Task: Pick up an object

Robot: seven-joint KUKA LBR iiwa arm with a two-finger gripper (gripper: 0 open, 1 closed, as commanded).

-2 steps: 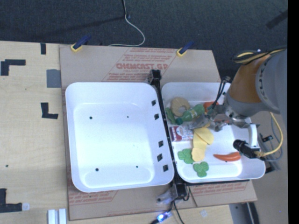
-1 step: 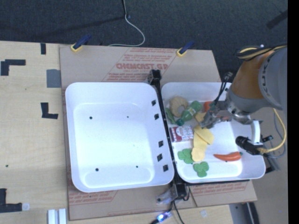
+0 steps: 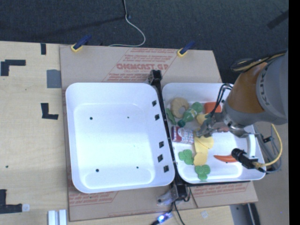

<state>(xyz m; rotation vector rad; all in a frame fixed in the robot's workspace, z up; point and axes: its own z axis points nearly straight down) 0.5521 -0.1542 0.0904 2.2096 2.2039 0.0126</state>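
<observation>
The arm (image 3: 255,95) comes in from the right edge of the frame, its orange band above the wrist, and its claw (image 3: 205,129) is down inside the right bin (image 3: 234,174), in the middle right of the picture. Whether the claw is apart or together cannot be told, since the tips are lost among the clutter.

The bin's objects lie packed toward its left half. Just below the claw, touching or nearly touching it, is a pale yellow block (image 3: 202,150). To the claw's left sits a red and white packet (image 3: 182,135) against the bin's left wall. Above and left of the claw are a tan round piece (image 3: 178,106) and a green toy (image 3: 189,113). An orange piece (image 3: 213,108) shows just above the claw, beside the wrist. Lower down, 2 green leafy pieces lie at the bin's bottom: one (image 3: 187,156) left of the yellow block, one (image 3: 203,171) beneath it. A red pepper shape (image 3: 225,158) lies to the lower right of the claw, well clear of it.

The left bin (image 3: 75,125) fills the centre left of the frame, on the cardboard-covered counter (image 3: 140,64).
</observation>
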